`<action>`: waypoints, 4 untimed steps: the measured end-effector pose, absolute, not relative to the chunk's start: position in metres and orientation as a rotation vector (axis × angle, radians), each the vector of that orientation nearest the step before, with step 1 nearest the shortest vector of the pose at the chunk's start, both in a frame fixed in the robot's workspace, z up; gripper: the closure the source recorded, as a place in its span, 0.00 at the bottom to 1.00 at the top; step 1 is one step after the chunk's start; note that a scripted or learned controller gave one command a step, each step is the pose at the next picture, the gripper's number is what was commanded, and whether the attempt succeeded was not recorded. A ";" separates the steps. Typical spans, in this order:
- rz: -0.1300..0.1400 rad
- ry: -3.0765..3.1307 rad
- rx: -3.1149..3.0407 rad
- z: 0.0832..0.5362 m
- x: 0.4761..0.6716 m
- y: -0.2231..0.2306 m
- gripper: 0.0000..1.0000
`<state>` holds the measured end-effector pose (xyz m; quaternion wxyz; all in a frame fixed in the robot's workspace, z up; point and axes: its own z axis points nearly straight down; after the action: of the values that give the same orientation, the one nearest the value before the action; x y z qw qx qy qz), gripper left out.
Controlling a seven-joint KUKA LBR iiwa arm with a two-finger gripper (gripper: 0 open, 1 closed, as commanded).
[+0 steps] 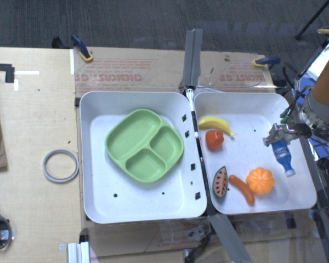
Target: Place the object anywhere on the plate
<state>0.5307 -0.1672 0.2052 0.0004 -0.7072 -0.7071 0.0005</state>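
Claw (276,134): at the right side of the right bin, low over its floor; whether it is spread or pressed together cannot be told.
Blue bottle (283,157): lying just below the claw, its upper end at the metal tip, cap end pointing toward the bin's near right corner; a grip on it cannot be made out.
Orange fruit (261,180): on the bin floor, just left of the bottle's cap end.
Sausage (242,189): slanted, touching the orange fruit's left side.
Watermelon slice (220,181): by the divider, near the sausage's upper end.
Tomato (214,139): left of the claw, well apart from it.
Banana (216,124): curved over the tomato, touching it.
Right bin (247,104): holds all six toys.
Plate (145,144): green, three compartments, in the middle of the left bin, nothing on it.
Left bin (98,163): holds the plate.
Bench (33,125): a tape ring (61,165) lies left of the bins.
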 end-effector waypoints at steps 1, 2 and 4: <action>0.004 -2.221 -2.219 0.190 0.551 -0.076 1.00; 0.005 -2.221 -2.219 0.190 0.565 -0.009 1.00; 0.007 -2.223 -2.219 0.197 0.577 0.112 1.00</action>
<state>0.5772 0.1116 0.1966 0.0005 -0.7064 -0.7078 0.0022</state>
